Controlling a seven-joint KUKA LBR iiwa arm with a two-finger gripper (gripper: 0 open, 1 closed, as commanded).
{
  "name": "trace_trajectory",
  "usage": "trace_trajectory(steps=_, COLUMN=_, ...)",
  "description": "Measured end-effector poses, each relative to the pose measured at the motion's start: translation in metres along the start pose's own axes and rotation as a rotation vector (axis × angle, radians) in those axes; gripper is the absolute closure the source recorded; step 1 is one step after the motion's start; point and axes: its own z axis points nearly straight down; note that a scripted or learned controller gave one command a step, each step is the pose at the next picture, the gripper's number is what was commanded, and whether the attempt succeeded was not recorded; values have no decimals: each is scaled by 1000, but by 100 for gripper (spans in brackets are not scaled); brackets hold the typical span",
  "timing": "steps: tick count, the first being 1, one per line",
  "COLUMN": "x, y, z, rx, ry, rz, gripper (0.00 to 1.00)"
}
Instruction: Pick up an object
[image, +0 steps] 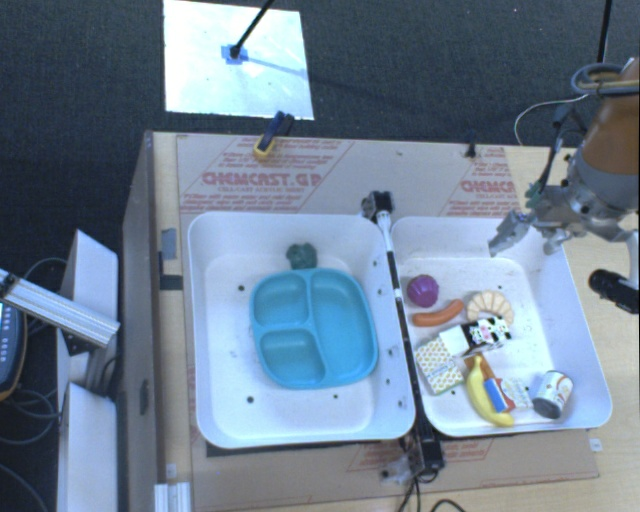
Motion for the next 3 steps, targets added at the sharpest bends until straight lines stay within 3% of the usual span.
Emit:
trace_trajectory(steps=1, x=66, y=-50, z=100, rx=4, ry=2, rz=0, gripper=0)
trace_trajectory(steps=2, x=27, y=-75, z=131, rx=-23, ry=-9, rz=0, gripper=0)
trace_trajectory(steps=3, x=36, y=-95, z=135, rx=-39, ry=-13, rz=2, gripper=0)
